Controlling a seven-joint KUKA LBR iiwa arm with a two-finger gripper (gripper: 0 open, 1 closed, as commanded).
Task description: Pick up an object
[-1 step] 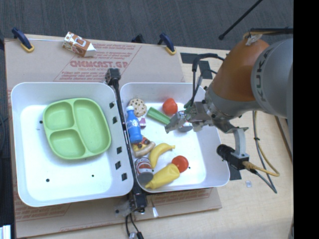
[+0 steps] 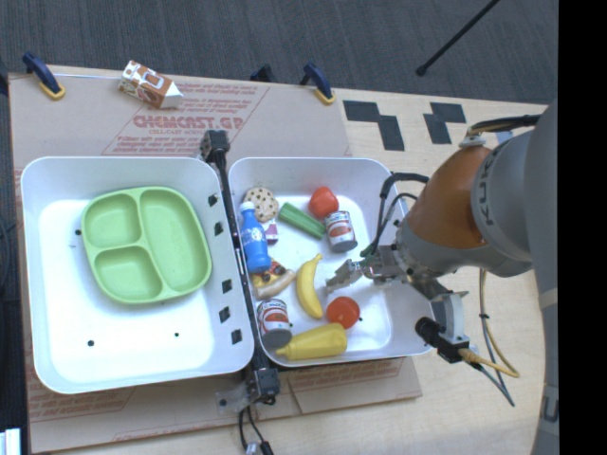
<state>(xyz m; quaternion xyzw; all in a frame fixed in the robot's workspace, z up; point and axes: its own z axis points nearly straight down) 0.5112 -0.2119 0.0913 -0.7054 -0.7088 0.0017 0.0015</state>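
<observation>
My gripper [image 2: 343, 273] hangs low over the right bin [image 2: 379, 176], just right of a yellow banana [image 2: 309, 287] and above a red tomato [image 2: 342, 311]. Its fingers look slightly apart with nothing between them. Around it lie a small can [image 2: 340, 228], a red ball [image 2: 323, 201], a green pepper strip [image 2: 301, 219], a blue bottle [image 2: 253, 239], a cookie [image 2: 259, 201], another can [image 2: 274, 316] and a long yellow piece [image 2: 312, 342].
The left bin [image 2: 57, 349] holds a green divided plate [image 2: 146, 244]. A small carton [image 2: 148, 84] lies on the cardboard behind the bins. Blue clamps [image 2: 44, 75] sit along the back edge. The arm's orange band [image 2: 453, 207] overhangs the right bin's rim.
</observation>
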